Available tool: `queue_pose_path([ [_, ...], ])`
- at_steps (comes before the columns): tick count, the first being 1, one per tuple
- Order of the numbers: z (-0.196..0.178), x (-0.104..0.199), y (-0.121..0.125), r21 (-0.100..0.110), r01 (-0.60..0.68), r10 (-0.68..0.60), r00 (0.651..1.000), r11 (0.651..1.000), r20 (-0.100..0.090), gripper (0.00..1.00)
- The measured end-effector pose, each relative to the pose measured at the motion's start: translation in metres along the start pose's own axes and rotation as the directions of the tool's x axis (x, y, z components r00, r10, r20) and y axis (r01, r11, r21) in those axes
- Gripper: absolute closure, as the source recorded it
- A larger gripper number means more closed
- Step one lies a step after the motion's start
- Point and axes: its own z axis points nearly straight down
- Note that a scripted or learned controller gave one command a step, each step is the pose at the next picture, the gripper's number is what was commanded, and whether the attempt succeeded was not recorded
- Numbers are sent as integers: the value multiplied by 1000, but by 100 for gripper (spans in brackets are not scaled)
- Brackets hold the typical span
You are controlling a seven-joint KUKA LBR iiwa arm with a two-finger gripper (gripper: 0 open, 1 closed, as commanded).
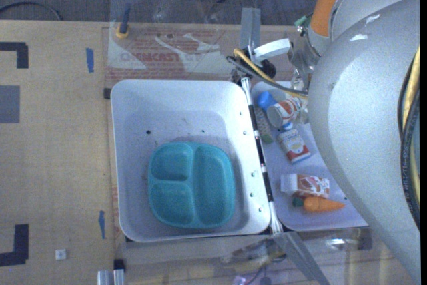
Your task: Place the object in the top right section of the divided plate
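A teal divided plate [192, 184] lies in the left white bin [133, 117], toward its front, with nothing in its sections. The right bin [347, 213] holds several small items: a bottle with a blue cap [279, 110], a small red and white carton [293, 144], a red and white packet [305, 184] and an orange carrot [321, 205]. The big grey arm [373, 110] with its orange band covers most of the right bin. The gripper is hidden behind the arm's body.
The bins sit side by side on a wooden bench with blue tape marks [89, 59]. A clear plastic sheet [167, 43] lies behind the left bin. Cables [250, 63] and a metal bracket stand near the bins' back junction.
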Motion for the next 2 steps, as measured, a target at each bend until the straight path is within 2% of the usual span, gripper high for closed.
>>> queue_pose_path([
  [1,43,22,-61,2,-1,1,1000,1000,-2,100],
  [2,18,68,-59,0,94,-94,996,996,-3,100],
])
